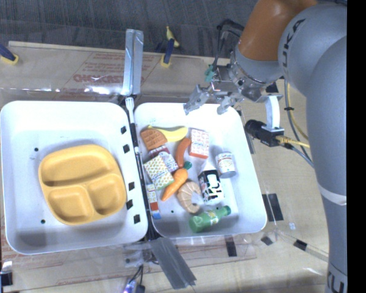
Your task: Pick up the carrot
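Gripper (210, 104) hung over back rim of right bin (251, 182), fingers (194, 104) spread wide, nothing between them. Carrot (174, 184) lay mid-bin, slanted, wedged among patterned box (158, 169), round cookie (189, 195) and second orange piece (182, 151); well apart from gripper. Crowding likely left little finger room, so approach along carrot's narrow axis probably needed. Yellow tray (80, 181) sat in left bin (12, 163), irrelevant.

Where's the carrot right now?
The carrot lies in the right bin, near its middle toward the left side, between the checkered box and the round cookie.
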Motion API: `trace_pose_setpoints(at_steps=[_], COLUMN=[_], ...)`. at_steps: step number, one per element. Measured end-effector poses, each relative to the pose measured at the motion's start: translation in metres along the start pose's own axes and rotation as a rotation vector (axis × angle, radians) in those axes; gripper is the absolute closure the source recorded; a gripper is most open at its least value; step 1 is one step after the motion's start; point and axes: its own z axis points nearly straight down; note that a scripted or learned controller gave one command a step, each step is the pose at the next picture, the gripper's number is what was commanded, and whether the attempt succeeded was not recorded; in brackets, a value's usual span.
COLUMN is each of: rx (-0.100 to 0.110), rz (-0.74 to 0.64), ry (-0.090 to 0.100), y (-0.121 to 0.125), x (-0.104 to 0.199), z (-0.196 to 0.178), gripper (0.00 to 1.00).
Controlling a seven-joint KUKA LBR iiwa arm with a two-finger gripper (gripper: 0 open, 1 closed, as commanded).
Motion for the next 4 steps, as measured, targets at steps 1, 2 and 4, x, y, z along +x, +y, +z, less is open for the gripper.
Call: trace_pose_setpoints(at_steps=[1,2,4], rx=[0.001,-0.003,-0.003], rz=[-0.053,-0.238,-0.164], ry=[0.000,0.000,0.000], y=[-0.094,-0.113,-0.153], x=[0.023,0.026,0.050], z=[0.115,0.174,0.073], gripper=[0.00,0.00,1.00])
